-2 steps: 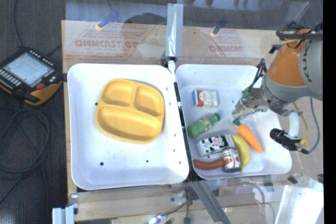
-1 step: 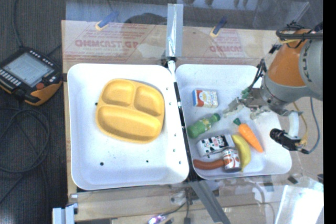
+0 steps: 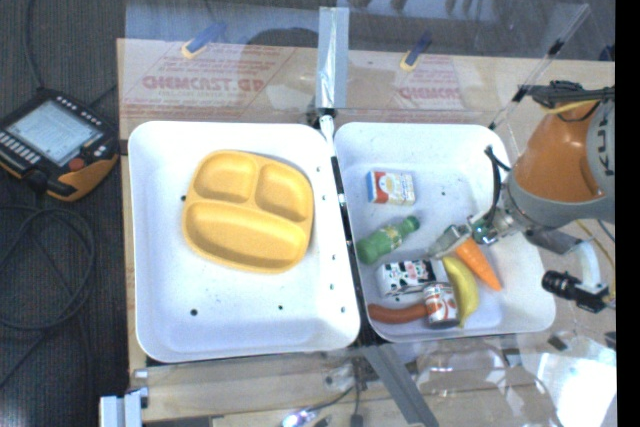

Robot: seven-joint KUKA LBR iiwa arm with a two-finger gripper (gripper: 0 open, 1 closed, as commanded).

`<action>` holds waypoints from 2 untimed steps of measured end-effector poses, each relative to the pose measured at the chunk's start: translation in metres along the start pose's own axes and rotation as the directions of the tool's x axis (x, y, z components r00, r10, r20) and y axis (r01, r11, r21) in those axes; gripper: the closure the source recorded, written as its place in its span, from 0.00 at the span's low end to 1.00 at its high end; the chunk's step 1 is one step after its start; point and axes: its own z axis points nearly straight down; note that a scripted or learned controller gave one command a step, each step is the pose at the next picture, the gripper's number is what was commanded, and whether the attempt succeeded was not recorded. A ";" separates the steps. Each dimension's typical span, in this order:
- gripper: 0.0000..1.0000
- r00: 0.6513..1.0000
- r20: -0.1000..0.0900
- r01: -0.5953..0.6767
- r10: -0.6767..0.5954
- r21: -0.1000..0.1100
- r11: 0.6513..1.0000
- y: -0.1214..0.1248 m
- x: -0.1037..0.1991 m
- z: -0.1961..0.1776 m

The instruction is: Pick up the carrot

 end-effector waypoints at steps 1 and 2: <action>1.00 1.000 0.002 0.001 -0.001 -0.006 1.000 0.003 0.000 -0.011; 1.00 0.976 -0.014 0.218 -0.218 0.010 0.976 0.005 0.077 -0.119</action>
